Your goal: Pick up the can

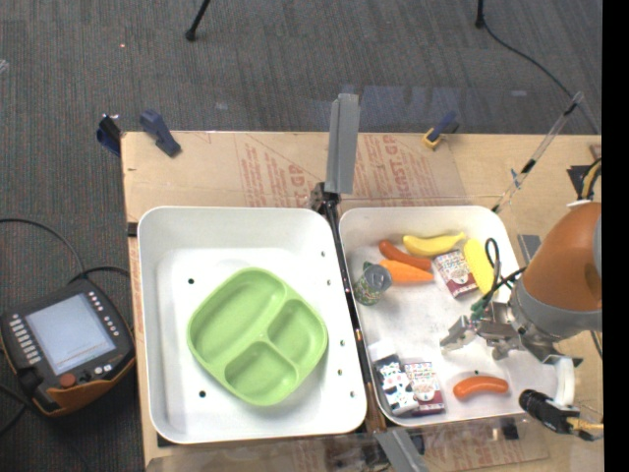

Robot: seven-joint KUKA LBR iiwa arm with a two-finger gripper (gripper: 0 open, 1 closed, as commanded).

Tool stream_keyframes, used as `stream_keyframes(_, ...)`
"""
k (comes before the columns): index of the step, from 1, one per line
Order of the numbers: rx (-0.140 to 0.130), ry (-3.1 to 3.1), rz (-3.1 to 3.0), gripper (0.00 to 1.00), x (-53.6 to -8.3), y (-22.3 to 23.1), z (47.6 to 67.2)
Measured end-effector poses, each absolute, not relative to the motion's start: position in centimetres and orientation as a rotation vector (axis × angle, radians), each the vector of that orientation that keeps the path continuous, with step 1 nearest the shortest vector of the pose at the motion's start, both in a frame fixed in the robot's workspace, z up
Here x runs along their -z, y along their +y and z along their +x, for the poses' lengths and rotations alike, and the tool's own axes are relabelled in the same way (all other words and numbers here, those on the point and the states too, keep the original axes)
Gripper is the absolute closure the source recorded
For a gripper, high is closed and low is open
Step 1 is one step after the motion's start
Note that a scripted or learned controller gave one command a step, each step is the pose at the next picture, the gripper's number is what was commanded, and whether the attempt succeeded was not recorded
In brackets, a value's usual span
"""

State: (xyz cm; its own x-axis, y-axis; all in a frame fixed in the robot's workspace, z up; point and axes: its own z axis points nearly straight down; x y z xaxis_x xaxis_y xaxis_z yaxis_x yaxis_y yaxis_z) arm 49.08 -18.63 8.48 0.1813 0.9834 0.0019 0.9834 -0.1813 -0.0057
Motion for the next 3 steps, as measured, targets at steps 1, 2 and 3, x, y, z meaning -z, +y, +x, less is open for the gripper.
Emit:
stream_keyframes(1,-0.006,-2.027,-2.391,0.0,-8.4,-16.2,56.9)
stream_keyframes(2,0.0,-1.917,-2.474,0.0,-8.5,-20.2,54.7)
stream_keyframes(3,-0.006,-1.887,-2.504,0.0,-8.5,-16.0,60.3)
